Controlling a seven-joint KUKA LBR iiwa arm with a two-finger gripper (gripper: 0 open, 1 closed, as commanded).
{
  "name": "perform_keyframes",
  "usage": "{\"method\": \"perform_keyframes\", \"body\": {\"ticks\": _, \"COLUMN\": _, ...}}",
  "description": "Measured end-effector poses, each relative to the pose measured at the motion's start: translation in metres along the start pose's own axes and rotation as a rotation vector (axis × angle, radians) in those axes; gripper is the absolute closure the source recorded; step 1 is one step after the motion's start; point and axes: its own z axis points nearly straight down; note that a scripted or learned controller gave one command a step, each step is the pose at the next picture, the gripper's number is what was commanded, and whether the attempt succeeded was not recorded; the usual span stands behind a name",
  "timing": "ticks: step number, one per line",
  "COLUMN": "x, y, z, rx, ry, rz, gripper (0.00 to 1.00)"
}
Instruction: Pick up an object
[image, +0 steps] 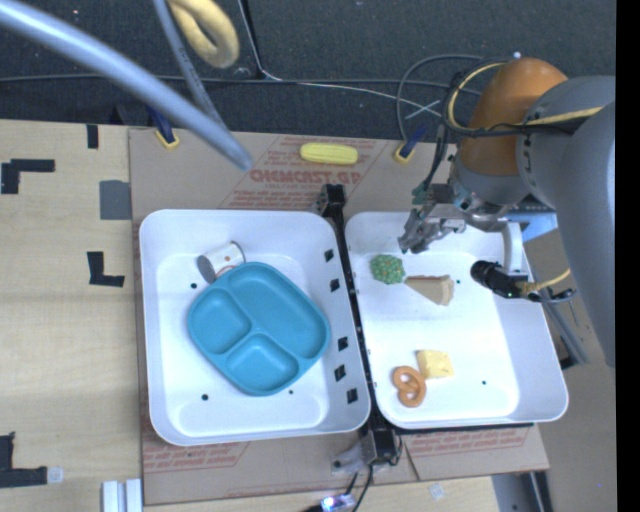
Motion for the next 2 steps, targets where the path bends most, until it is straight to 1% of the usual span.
{"method": "perform_keyframes", "body": {"ticks": 1, "x": -0.01, "y": 0.003, "z": -0.055, "rx": -0.002, "ry": -0.001, "rz": -0.001, "gripper": 1.0}}
{"method": "perform_keyframes", "body": {"ticks": 2, "x": -0.009, "y": 0.004, "z": -0.107, "rx": -0.002, "ry": 0.0, "rz": -0.002, "gripper": 1.0}}
